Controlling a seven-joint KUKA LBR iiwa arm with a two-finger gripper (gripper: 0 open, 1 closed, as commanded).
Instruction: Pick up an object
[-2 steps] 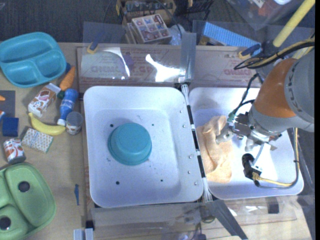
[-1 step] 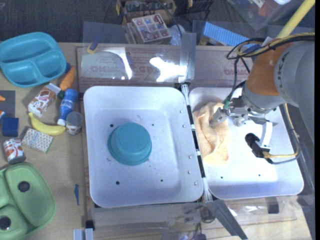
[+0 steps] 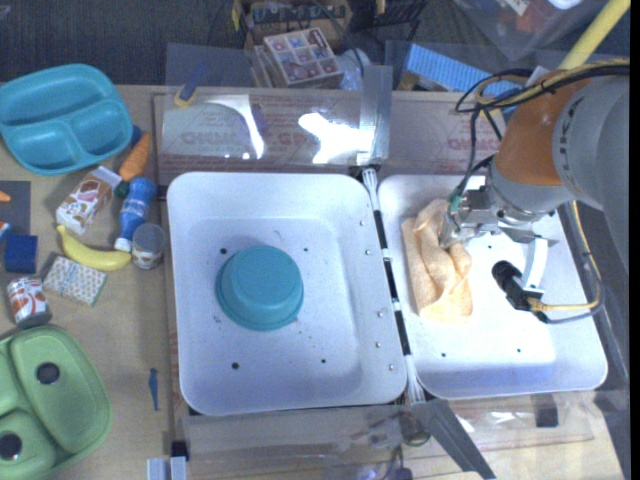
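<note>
The arm (image 3: 560,138) reaches in from the right, pincer (image 3: 458,230) lowered.

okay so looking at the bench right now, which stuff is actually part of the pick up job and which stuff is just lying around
Part of the job:
gripper, down at the tan cloth
tan cloth, right bin
teal bowl, left bin

Lying about, left of the bins:
banana
blue divided tray
green tray
blue bottle

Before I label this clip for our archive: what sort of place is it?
Probably a robotics lab bench for grasping trials: a grey arm reaches over two white bins, with toy items like a banana alongside.
</note>
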